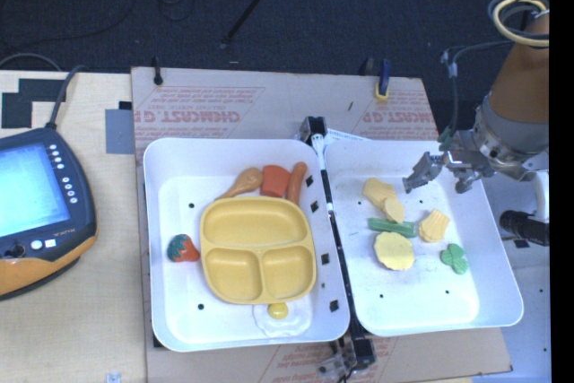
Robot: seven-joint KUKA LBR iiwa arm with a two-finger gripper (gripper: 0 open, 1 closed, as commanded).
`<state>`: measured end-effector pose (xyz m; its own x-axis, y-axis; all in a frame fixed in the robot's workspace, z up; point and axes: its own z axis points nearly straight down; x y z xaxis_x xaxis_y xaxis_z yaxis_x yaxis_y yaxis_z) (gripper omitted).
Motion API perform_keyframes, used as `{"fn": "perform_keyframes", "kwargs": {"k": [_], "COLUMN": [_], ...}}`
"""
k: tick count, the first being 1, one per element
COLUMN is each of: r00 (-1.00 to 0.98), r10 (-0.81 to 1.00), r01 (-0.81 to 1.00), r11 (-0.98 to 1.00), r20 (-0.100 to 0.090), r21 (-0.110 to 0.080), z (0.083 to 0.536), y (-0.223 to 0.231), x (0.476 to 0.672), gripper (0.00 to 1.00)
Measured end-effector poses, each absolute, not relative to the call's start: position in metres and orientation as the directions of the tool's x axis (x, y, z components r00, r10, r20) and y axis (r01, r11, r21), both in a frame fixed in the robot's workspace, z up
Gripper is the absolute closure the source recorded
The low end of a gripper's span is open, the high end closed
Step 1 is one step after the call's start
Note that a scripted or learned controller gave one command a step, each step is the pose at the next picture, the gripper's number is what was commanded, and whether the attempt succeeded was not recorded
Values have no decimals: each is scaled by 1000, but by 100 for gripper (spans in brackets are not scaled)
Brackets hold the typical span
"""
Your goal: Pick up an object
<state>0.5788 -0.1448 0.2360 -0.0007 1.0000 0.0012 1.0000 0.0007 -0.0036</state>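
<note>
Across the tabletop (99,103) sit two white bins; the left bin (166,193) holds a yellow divided tray (257,248). Over the right bin's (484,300) upper edge hovers the gripper (441,175), fingers spread open and empty, so nothing is picked yet. Below lie small yellow and green toy foods, a corn piece (434,226) nearest.

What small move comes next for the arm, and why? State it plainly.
Probably lower the tool toward the small ridged yellow corn piece. The tool hangs above the right white bin with nothing between its fingers, and that piece lies just below it in the view, apart from the green bean pod and other yellow pieces.
</note>
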Motion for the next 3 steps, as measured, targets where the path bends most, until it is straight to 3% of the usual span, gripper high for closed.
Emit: {"fn": "perform_keyframes", "kwargs": {"k": [1,2,3], "r00": [-1,-2,-6], "r10": [1000,1000,1000], "r01": [1000,1000,1000], "r11": [1,2,6], "r20": [2,1,1], "r21": [-5,-6,-2], "z": [245,314,323], "y": [-145,-80,9], "x": [579,517,525], "gripper": [100,100,100]}}
